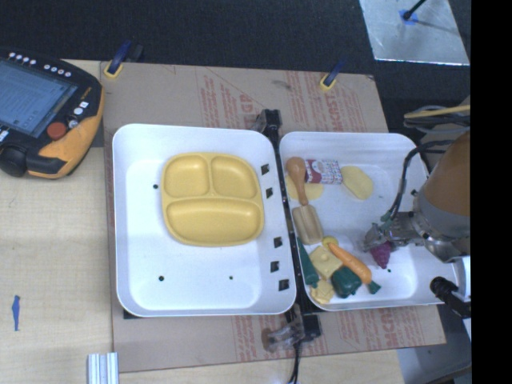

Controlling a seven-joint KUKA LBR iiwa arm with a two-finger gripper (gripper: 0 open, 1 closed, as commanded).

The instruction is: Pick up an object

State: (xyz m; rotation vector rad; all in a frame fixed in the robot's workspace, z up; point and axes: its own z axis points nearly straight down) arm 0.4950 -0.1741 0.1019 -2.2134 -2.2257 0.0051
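Two bins sit side by side; the left bin [136, 214] bears a yellow plate [213, 198], the right bin [392, 146] a heap of toy food. The gripper [382, 242] is low in the right bin, at a purple piece [382, 254], with a carrot [350, 261] just beside. This looks like the grasping step. Whether the gripper is open or closed on the piece cannot be told. Next it would need a firm close, then a straight lift. The arm [448, 190] reaches in from the right, wrist bent down over the bin.
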